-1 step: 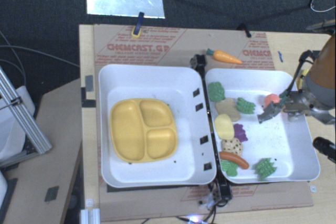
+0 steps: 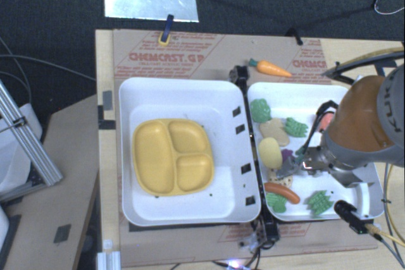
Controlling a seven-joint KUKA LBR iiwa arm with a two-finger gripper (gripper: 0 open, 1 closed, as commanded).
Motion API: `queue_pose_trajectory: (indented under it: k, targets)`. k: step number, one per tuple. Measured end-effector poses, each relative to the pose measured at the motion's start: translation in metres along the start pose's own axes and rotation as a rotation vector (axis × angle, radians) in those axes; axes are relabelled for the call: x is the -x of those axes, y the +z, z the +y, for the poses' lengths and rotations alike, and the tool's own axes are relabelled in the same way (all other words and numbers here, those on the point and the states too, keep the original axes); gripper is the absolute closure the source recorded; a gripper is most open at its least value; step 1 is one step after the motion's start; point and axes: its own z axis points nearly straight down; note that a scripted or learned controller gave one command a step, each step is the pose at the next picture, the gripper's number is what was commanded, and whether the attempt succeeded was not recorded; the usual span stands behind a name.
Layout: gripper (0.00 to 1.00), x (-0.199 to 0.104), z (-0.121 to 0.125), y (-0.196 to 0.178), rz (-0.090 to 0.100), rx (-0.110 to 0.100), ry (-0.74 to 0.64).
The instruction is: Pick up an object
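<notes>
In the camera view, the arm (image 2: 364,120) enters from the right edge and its gripper (image 2: 292,164) sits low in the right bin (image 2: 364,196), right of centre in the frame, among toy foods: a pale yellow egg-shaped piece (image 2: 269,152) just left of it, a sausage (image 2: 282,192) below, green pieces (image 2: 259,110) above. How far the pincer stands apart, or whether it grips anything, I cannot tell. The left bin (image 2: 158,95) holds a yellow divided tray (image 2: 173,156), and a carrot (image 2: 270,67) lies on the cardboard above the right bin.
</notes>
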Motion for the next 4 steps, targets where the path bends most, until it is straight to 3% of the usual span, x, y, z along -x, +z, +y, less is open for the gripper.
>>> queue_pose_trajectory:
  k: [1, 2, 3, 4]
  targets:
    - [0.0, 0.031, 0.002, 0.017, -0.005, 0.009, 0.007]
    - [0.0, 0.02, 0.07, 0.025, -0.006, 0.02, 0.0]
    - [1.0, 0.019, 0.07, 0.013, -0.004, 0.023, 0.002]
    - [1.0, -0.009, 0.002, 0.037, -0.003, 0.005, 0.006]
